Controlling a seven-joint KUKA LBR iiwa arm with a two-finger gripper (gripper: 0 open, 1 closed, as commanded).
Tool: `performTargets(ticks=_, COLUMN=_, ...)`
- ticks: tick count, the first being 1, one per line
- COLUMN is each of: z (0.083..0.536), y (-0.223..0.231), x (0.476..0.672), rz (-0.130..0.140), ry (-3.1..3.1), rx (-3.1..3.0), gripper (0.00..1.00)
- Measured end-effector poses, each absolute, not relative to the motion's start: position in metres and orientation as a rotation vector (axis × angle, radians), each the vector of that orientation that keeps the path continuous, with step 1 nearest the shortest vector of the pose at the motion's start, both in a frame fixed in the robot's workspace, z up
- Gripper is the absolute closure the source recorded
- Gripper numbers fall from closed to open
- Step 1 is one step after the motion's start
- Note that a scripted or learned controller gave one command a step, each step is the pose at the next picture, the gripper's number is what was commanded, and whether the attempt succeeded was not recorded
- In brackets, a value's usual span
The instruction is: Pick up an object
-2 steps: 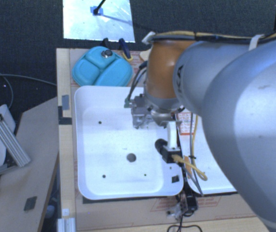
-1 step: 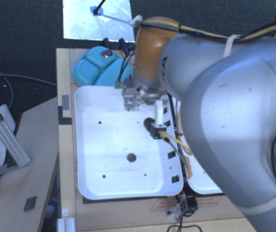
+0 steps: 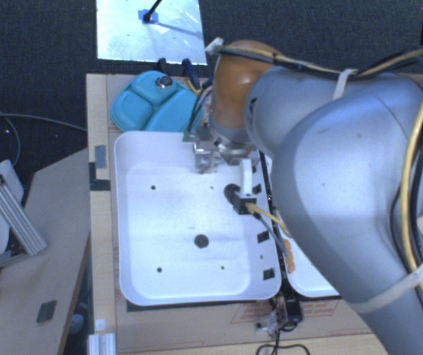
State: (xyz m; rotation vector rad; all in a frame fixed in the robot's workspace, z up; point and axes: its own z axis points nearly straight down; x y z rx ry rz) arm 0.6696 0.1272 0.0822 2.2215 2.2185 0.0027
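- The grey arm (image 3: 344, 191) fills the right side, nearest of all, hiding most of the right bin (image 3: 311, 279).
- The left bin (image 3: 134, 272) sits on the bench (image 3: 63, 191); a small dark disc (image 3: 201, 241) lies near its middle.
- The gripper (image 3: 206, 158) hangs at the left bin's far edge, under the orange band (image 3: 234, 87); how wide it stands, or whether it has anything, cannot be made out.
- A blue object (image 3: 152, 103) lies just beyond the left bin's far edge, at the bench's far end.
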Motion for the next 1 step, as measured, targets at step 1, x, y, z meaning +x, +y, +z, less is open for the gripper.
performTargets(ticks=1, z=0.0837, y=0.1224, x=0.5607, rz=-0.01, ry=2.226, rx=2.227, gripper=1.0)
